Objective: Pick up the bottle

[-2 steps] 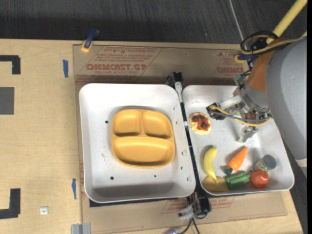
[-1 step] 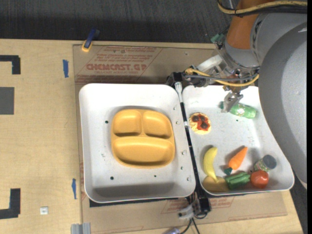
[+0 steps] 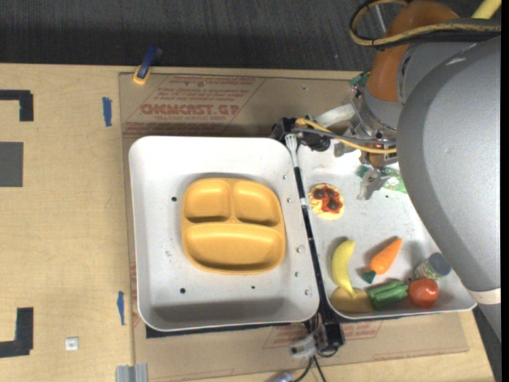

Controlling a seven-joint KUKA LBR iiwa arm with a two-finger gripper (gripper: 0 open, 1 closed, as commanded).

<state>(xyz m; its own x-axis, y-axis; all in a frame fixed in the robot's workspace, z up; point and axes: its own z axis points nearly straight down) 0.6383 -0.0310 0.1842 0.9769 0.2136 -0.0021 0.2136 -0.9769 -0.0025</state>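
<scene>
Fixed above the bench (image 3: 64, 213), looking down at a slant; both white bins (image 3: 151, 213) mid-frame, arm (image 3: 453, 134) entering upper right.

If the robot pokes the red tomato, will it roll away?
The tomato looks round and smooth, so it would probably roll easily. It sits near a corner of the right bin, beside the green pepper, so it likely wouldn't get far. Its smooth, rounded skin might slip from the gripper.
</scene>
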